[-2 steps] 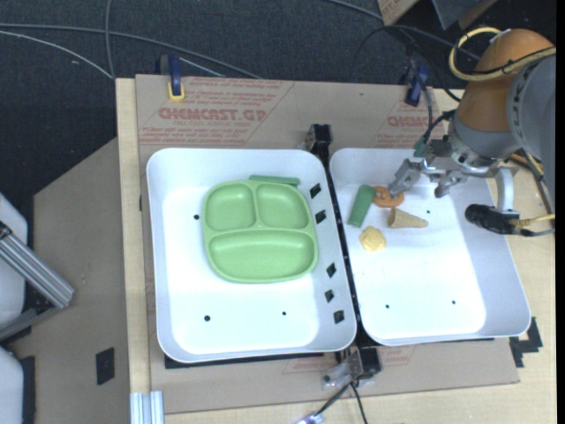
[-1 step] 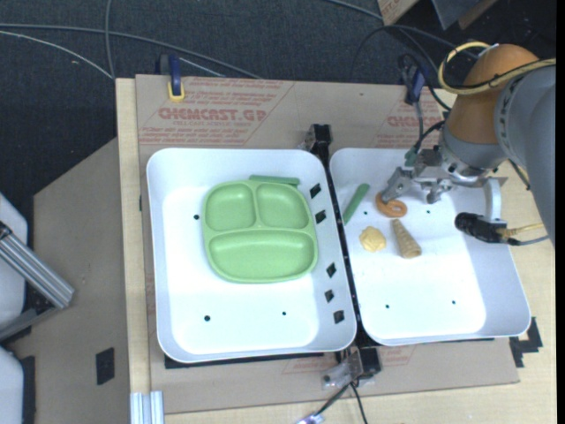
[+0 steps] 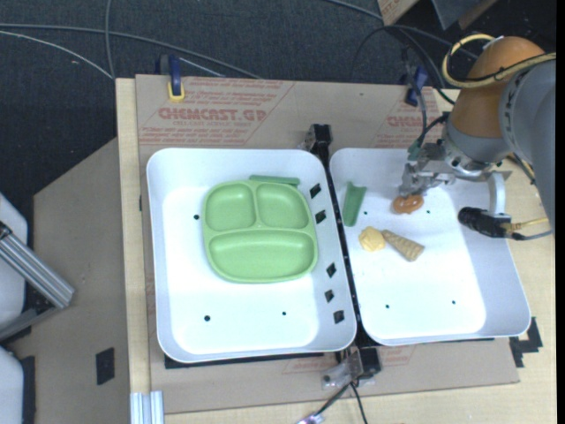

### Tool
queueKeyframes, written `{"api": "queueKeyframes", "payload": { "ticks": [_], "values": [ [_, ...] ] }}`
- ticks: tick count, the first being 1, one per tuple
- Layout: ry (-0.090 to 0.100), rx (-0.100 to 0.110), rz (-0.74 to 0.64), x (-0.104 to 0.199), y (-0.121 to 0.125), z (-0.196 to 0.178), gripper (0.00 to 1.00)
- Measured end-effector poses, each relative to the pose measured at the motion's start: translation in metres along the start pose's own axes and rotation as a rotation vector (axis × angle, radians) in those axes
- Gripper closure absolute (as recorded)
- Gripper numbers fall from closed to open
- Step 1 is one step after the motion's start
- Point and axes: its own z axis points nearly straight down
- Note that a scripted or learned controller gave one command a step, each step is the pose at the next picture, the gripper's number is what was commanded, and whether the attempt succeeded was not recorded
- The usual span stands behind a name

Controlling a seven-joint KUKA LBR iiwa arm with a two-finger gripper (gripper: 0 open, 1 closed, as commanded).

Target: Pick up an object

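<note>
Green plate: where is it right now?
The green plate lies in the left bin, near its middle, across the divider from the green stick in the right bin.

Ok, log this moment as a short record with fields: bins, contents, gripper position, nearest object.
left bin: shallow white bin holding a light green divided plastic plate
right bin: shallow white bin holding three loose items
item 1: small orange-brown rounded piece, near the far side
item 2: dark green flat strip, by the divider between the bins
item 3: yellow and tan cone-shaped piece, mid bin
gripper: two-finger gripper low over the right bin's far side
nearest object: the orange-brown piece, just below the fingertips
grip state: cannot tell
</note>
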Motion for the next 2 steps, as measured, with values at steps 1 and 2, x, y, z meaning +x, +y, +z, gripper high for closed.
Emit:
{"api": "queueKeyframes", "payload": {
  "ticks": [1, 2],
  "values": [
    [-0.002, 0.003, 0.002, -0.006, -0.004, -0.048, 1.0],
    [-0.001, 0.001, 0.0, 0.003, -0.007, -0.101, 1.0]
  ]
}}
